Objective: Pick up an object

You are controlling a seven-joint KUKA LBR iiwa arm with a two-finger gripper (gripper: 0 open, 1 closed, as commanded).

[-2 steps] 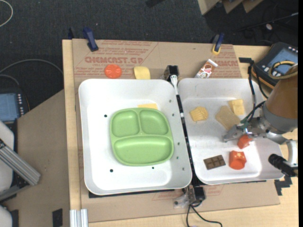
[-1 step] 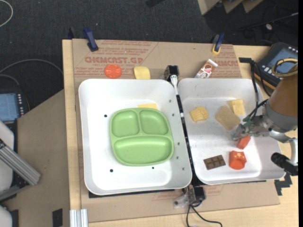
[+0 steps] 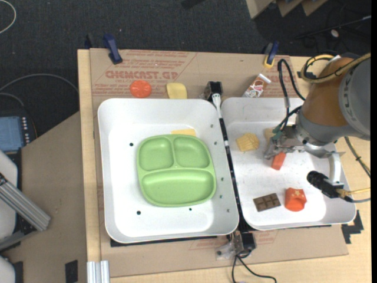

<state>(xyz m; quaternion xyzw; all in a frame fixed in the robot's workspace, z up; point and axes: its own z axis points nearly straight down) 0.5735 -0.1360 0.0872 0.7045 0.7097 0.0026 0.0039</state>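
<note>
Tool (image 3: 275, 153) low in right bin (image 3: 330, 217), orange piece (image 3: 278, 161) at its tips — grip unclear.

Green divided plate (image 3: 175, 171) sits in the left bin (image 3: 115, 158)

The two white bins (image 3: 118, 158) are looking like smooth plastic with a soft gloss. The green divided plate (image 3: 175, 171) is showing a matt plastic surface. The bench top (image 3: 147, 66) is looking like brown cardboard, matt, with red print. At 3 o'clock, the arm (image 3: 344, 108) is showing smooth grey casing and a glossy orange band. The brown square (image 3: 266, 202) is looking ridged and dull.
</note>
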